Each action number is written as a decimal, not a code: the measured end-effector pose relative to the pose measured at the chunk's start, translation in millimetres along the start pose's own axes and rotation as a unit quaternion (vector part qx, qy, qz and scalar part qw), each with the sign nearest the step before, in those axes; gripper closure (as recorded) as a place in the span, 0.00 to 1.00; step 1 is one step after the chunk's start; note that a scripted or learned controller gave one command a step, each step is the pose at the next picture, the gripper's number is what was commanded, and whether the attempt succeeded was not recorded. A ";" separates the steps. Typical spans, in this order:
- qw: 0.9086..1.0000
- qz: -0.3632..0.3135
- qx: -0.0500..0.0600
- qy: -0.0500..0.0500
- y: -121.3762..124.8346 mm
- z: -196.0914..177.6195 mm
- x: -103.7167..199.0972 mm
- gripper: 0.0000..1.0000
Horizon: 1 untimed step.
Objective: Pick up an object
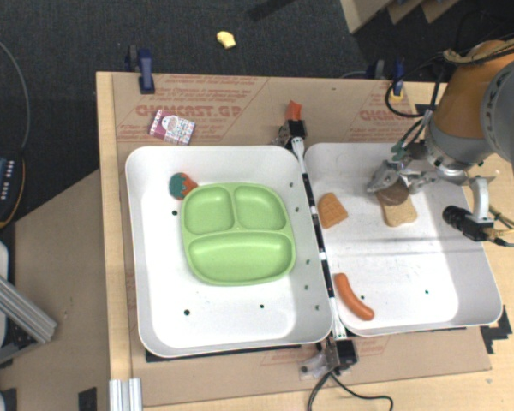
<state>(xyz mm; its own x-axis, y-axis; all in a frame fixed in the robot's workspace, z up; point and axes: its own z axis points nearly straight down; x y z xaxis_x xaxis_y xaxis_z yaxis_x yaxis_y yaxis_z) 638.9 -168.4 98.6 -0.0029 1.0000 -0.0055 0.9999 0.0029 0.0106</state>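
Tan toast slice [400, 213] lies beneath the gripper [396, 181], cracker [331, 210] nearby.

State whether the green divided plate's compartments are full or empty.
Empty: all three compartments of the green plate show bare green; nothing lies in them.

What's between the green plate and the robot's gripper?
In the camera view, a tan cracker lies in the right bin, between the green plate and the gripper, just past the bins' shared edge.

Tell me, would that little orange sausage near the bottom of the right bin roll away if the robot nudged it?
Probably, sideways. The sausage looks round and smooth, so a nudge across its length could roll it. It lies close to the right bin's left wall, which might stop it. It seems a toy, likely light and stiff.
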 end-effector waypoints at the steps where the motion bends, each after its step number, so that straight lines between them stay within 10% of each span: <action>1: 1.000 -0.003 0.005 0.005 -56.5 -92.1 101.2 1.00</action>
